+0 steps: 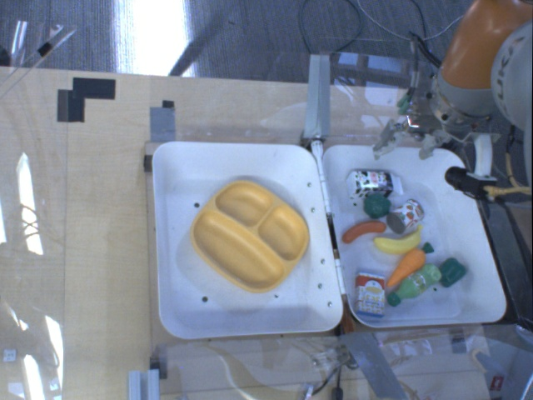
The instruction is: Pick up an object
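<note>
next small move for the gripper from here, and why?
Probably descend toward the front of the right bin, over the toys. The gripper hangs above that bin's far rim with nothing between its fingers, and the nearest item, the cow-print can, lies just in front of it. The yellow tray in the left bin is farther off.

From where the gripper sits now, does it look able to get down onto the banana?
Probably yes. The gripper hangs over the right bin's far edge, and the banana lies uncovered from above, though the sausage and carrot crowd its sides.
</note>
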You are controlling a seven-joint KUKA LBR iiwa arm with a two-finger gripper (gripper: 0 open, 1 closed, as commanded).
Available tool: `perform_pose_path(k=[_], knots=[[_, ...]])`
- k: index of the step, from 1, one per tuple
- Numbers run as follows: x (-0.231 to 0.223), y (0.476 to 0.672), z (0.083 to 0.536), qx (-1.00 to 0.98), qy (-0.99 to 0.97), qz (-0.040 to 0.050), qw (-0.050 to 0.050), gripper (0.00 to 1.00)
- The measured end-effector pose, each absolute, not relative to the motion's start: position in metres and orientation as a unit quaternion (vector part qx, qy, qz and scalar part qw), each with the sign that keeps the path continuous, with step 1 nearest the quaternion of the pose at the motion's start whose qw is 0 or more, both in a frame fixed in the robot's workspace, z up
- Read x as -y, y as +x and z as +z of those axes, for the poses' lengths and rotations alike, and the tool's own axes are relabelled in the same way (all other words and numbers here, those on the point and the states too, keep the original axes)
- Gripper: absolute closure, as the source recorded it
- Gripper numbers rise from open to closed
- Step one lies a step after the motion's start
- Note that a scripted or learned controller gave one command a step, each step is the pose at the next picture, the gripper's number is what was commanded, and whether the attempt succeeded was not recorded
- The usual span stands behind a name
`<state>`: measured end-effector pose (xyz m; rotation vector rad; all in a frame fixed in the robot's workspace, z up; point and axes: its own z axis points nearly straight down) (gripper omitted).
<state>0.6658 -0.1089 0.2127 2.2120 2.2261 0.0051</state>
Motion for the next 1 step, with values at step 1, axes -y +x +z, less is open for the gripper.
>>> perform_pose_path(k=[1], knots=[[0.1435,0.6024,0.1351,-0.699,0.715,0.0012,0.001,0.0]])
